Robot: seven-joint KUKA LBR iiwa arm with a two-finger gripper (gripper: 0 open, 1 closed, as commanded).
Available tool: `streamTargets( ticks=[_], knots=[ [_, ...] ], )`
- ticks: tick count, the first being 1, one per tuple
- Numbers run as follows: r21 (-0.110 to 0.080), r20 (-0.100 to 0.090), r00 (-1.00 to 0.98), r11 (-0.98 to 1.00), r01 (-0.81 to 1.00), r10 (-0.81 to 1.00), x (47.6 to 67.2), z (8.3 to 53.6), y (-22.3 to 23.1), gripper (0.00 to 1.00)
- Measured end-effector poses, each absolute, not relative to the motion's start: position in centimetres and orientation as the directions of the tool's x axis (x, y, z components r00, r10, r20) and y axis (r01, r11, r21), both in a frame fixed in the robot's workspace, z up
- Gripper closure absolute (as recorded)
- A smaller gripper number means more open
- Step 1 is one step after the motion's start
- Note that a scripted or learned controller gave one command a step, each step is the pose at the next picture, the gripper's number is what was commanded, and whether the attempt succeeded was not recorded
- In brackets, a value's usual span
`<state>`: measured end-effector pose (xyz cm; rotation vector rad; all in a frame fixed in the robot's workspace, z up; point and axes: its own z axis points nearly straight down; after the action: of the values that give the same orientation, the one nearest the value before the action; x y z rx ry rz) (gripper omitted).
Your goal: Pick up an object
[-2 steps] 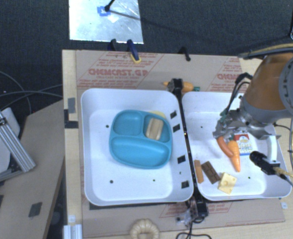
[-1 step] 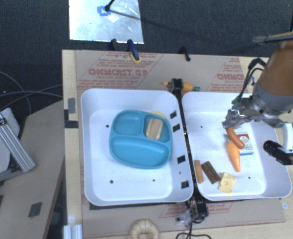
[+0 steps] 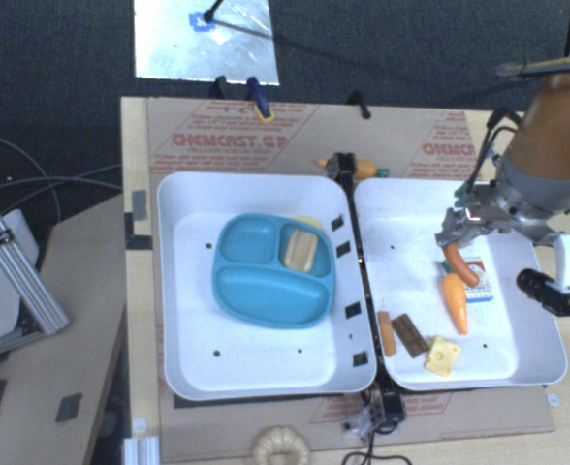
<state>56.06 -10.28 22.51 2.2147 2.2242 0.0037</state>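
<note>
Yellow cheese and a chocolate bar lie nearest in the right bin, then a carrot, then a sausage. Nothing looks lifted yet, so the pick is still ahead. The gripper sits low over the sausage's far end; whether it is spread or pinching, I cannot tell.

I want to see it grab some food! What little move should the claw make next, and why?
Probably a short drop straight down. The claw hangs in the right bin, just above the upper end of the red hot dog, which lies beside the carrot. Nothing is seen between its fingers, so lowering onto the hot dog seems the likeliest step before closing.
</note>
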Motion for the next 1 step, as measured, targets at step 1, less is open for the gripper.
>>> streamTargets(
  ticks=[1],
  knots=[
    [-0.002, 0.002, -0.008, 0.008, 1.000, 1.000, 52.20, 21.55, -6.00, 1.00]
  ],
)
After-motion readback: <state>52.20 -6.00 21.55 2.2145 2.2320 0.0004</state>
